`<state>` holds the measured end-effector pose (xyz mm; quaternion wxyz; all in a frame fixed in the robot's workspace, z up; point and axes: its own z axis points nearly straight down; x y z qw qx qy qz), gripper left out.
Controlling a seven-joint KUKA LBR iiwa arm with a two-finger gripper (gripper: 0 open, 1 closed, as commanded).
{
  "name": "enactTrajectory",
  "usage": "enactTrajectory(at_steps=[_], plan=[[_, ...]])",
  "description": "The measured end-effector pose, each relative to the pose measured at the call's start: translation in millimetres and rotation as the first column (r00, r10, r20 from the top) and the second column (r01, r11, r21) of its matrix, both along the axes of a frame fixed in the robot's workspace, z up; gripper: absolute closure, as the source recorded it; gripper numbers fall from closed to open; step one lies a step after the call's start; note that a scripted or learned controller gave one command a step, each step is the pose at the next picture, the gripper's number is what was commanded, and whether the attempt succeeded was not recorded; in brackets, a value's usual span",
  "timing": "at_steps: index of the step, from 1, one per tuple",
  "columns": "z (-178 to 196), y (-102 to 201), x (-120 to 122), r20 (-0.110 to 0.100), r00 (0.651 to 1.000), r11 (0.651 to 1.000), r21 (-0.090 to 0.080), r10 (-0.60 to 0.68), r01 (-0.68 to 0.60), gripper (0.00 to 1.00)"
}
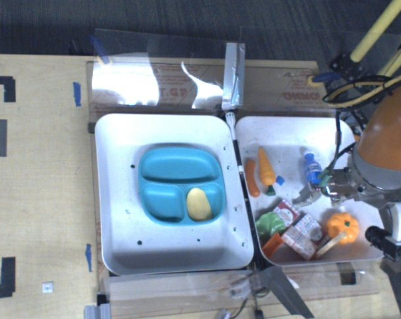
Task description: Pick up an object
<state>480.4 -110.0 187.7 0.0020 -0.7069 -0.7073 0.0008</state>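
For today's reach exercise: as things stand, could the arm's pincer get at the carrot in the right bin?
Probably yes. The carrot lies in the open, nothing on top of it, with the pincer close by in the same right bin. A sausage lies close alongside, which may crowd the grasp.

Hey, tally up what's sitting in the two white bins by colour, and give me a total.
Blue: 2, the divided tray and the small bottle
Yellow: 1, the egg-shaped piece in the tray
Orange: 3, the carrot, the sausage-shaped piece and the small pumpkin
Green: 1, the leafy item
Mixed print: 1, the packet
Total: 8
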Motion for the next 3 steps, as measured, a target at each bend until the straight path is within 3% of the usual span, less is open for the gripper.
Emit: enactTrajectory(at_steps=[1, 2, 3], plan=[[-17, -27, 91, 0.002, 0.995, 0.995, -0.002, -0.099, 0.099, 0.0], [-101, -54, 95, 0.009, 0.994, 0.994, -0.001, -0.11, 0.11, 0.0], [-90, -55, 96, 0.013, 0.994, 0.994, -0.002, -0.112, 0.112, 1.0]])
